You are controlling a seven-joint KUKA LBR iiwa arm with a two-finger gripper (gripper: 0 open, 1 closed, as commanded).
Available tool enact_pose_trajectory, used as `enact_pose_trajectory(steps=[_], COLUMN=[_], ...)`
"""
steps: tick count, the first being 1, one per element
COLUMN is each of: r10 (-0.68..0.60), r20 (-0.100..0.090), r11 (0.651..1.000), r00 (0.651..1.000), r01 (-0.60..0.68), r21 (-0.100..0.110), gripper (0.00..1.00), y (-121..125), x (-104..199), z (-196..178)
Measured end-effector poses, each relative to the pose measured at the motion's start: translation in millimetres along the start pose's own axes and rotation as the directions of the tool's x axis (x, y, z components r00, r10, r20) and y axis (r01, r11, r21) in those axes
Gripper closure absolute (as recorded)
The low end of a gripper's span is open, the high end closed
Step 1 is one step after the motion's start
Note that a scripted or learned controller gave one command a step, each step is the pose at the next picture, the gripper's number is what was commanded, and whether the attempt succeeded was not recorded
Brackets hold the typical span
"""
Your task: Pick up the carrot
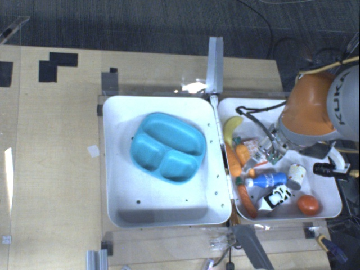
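Now you are seeing the gripper (269, 152) hovering in the right bin (332, 210), its finger state impossible to tell. Carrot (234, 161) is lying along that bin's left wall, beside the blue bottle (266, 180).

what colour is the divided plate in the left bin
Blue, a bright turquoise blue: the divided plate shows clearly in the camera view.

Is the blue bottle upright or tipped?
Tipped. The blue bottle lies on its side in the right bin, among the toys.
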State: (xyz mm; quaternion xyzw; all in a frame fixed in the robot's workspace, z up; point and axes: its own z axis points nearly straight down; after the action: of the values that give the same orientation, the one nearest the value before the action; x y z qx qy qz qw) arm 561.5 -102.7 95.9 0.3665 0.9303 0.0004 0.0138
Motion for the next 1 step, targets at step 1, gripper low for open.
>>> enact_pose_trajectory(steps=[1], r10=[-0.006], r20=[0.005], r11=[1.000], r00=[1.000], r01=[0.006], r21=[-0.015], gripper=[1.00], y=[9.2], x=[0.9], z=[-14.5])
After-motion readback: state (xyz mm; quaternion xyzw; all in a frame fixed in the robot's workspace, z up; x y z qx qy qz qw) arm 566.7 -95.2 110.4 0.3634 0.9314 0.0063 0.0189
